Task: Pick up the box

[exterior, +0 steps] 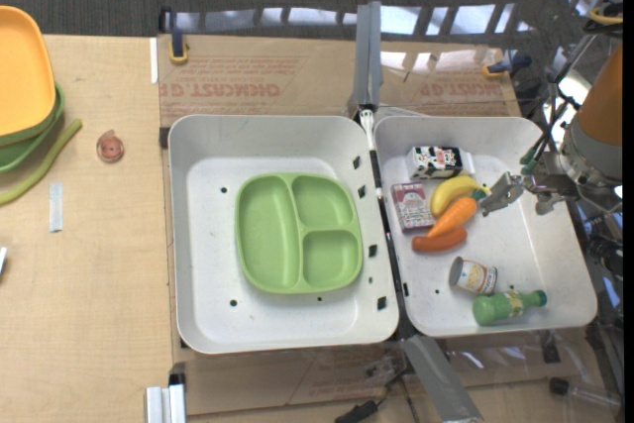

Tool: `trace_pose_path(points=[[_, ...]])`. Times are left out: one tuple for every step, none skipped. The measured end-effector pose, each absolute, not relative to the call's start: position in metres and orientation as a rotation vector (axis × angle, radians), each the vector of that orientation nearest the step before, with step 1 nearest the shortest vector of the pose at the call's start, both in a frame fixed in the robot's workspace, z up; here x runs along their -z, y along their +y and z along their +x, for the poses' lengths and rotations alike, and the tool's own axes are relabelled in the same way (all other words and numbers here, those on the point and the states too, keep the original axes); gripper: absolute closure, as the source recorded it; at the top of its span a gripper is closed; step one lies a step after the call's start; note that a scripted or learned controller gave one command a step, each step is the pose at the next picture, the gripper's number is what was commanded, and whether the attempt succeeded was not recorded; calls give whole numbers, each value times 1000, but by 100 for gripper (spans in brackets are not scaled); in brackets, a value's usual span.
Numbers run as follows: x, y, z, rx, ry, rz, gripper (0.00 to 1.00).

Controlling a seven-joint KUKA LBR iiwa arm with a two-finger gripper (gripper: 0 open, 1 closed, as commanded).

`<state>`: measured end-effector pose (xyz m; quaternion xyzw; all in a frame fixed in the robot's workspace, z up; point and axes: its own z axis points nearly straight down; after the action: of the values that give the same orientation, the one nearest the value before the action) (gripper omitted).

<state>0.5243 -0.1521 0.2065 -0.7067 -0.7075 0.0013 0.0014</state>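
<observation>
Beside the banana point(455, 190), the small box point(410, 205) lies flat: light, stiff cardboard, best pinched across its narrow sides. The tool point(522, 189) hangs open, empty.

Small reddish box point(410, 204), flat on the floor of the right bin point(555, 263), near its left wall, just left of the banana point(451, 189) and carrot point(451, 216).

bench point(89, 292) | two white bins point(188, 243) (side by side) | cardboard sheet point(258, 79)
</observation>
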Motion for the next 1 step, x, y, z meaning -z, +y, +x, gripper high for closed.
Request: trace_pose_path(points=[[-156, -116, 609, -4, -2195, -2245, 0]])
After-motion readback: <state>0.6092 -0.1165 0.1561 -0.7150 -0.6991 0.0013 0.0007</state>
